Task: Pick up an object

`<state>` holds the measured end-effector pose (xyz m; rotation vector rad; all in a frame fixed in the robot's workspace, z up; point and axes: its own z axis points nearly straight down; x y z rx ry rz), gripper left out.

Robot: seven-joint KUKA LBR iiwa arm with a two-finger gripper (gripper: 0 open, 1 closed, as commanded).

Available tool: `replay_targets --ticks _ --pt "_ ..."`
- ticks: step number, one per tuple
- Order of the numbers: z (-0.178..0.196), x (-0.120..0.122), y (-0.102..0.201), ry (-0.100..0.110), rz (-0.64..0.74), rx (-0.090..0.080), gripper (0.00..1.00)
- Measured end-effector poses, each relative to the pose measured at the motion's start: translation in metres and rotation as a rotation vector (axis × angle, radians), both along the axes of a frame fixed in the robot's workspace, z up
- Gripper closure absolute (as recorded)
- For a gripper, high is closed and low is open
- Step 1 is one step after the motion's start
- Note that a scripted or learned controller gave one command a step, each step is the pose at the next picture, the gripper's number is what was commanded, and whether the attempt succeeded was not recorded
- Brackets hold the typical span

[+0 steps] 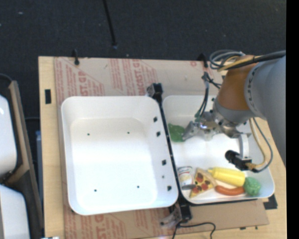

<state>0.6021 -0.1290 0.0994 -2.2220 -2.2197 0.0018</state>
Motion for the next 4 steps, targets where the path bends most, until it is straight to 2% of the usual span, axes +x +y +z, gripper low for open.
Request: replay_targets --ticks 1,4 --pt "0.012 0.001 -0.001 -0.003 -0.002 0.000 1.00" --pt "0.191 -0.003 -0.002 -0.007 0.001 -0.001 1.00"
